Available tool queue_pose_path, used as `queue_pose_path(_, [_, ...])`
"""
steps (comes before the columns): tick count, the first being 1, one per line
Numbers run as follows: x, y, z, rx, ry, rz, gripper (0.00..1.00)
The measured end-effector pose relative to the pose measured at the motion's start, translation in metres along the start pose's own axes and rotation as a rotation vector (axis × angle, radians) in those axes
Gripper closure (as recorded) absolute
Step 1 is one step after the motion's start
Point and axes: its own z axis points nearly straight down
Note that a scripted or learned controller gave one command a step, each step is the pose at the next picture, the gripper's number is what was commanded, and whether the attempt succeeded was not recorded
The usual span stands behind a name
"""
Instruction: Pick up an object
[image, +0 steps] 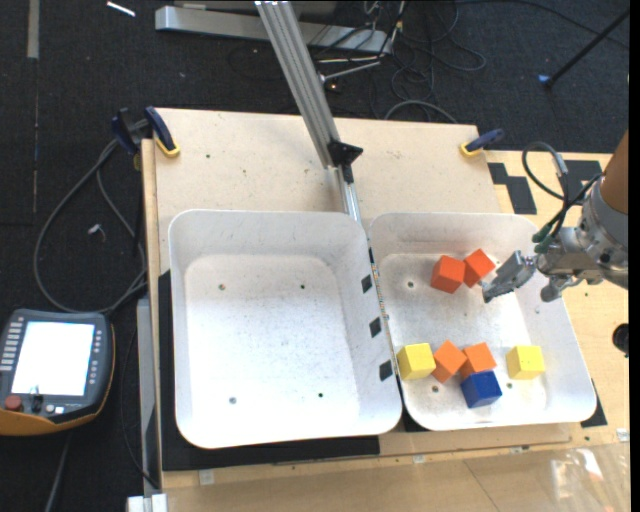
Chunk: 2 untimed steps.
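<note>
Seven blocks in my right bin (560, 330), none between the gripper's (527, 280) spread fingers.
I see it beside two orange blocks (462, 270); five others (470, 365) cluster nearer me.

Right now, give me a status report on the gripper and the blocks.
Gripper open, nothing between its fingers. Two orange blocks just left of it, right bin. Five more blocks nearer front. Nothing blocking.

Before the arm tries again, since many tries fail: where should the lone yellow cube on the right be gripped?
Probably from above, across the yellow cube's two free flat sides, nearest and farthest from the camera. It sits apart from the orange cube and blue cube.
</note>
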Motion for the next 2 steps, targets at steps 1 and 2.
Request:
queue_pose_path(1, [0.0000,0.0000,0.0000,0.000,0.000,0.000,0.00])
queue_pose_path(2, [0.0000,0.0000,0.0000,0.000,0.000,0.000,0.00])
